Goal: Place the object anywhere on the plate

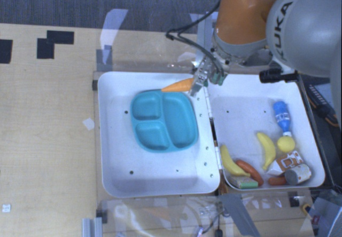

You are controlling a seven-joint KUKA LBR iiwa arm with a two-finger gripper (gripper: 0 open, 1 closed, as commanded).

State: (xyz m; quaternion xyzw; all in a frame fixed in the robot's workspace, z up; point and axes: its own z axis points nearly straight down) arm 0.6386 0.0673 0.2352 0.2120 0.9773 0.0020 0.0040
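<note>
A blue divided plate (163, 120) lies in the left white bin (115, 140). An orange carrot (177, 86) hangs just past the plate's far right corner, pointing left. My gripper (199, 82) is at the carrot's right end, over the wall between the two bins, and its fingers are shut on that thick end. The grey arm with its orange band comes down from the upper right.
The right bin (240, 118) holds two bananas (265, 149), a lemon (285, 143), a blue bottle (281, 116), red sausages (250, 171), a green piece (246, 182) and a small box with a grey cylinder (294, 172), all in its near right part.
</note>
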